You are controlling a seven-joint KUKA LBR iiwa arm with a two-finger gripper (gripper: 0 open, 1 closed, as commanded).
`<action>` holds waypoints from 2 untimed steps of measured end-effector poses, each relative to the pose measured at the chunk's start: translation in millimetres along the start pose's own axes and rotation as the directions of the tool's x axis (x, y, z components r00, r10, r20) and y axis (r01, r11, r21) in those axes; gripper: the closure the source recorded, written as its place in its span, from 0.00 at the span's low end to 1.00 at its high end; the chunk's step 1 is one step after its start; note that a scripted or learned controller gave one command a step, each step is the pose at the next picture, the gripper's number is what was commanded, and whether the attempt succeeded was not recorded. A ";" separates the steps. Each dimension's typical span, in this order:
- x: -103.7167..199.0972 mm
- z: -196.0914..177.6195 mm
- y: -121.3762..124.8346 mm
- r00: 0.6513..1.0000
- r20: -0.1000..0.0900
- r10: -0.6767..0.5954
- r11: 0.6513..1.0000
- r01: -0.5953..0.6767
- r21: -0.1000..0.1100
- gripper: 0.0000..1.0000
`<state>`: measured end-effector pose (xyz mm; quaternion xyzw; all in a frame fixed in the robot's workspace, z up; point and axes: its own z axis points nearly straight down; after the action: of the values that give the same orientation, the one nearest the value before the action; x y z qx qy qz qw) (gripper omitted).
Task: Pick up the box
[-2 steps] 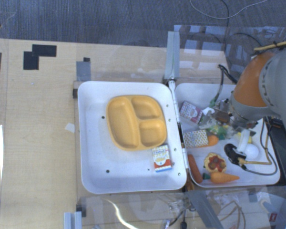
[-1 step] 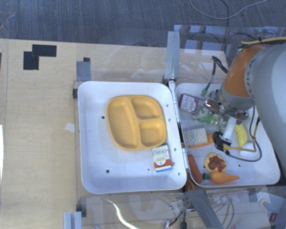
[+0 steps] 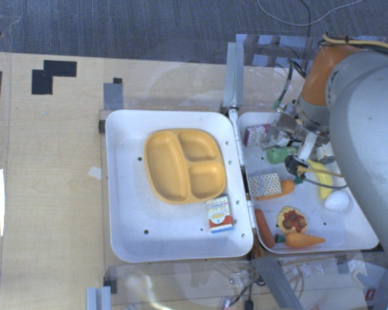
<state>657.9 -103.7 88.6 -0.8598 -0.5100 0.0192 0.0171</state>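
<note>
Camera view: jaws (image 3: 291,148) hanging over the right bin (image 3: 359,234), their state hard to tell. Box (image 3: 219,213) is lying in the left bin (image 3: 126,237), touching the yellow tray (image 3: 184,165), well apart from the jaws. Risk: arm closing on clutter here instead. Box print is showing but unreadable.

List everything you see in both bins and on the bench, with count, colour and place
Bins: two, white, side by side on the bench.
Divided plate: one, yellow, left bin.
Box: one, white and orange, left bin, near the plate's lower right corner.
Toy food: several, orange, yellow, green, white, right bin.
Patterned block: one, speckled, right bin.
Black tape marks: several, bench, upper left.
Arm: one, grey with orange band, over right bin.
Gripper: one, above right bin's upper part.
</note>
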 end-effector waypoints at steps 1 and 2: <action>-18.0 -0.1 14.4 0.982 -0.015 0.190 0.982 -0.190 0.022 0.00; -20.5 -87.1 14.1 0.920 -0.038 0.389 0.919 -0.391 -0.043 0.00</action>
<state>664.8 -129.3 175.2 -0.9445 -0.3286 -0.0027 -0.0014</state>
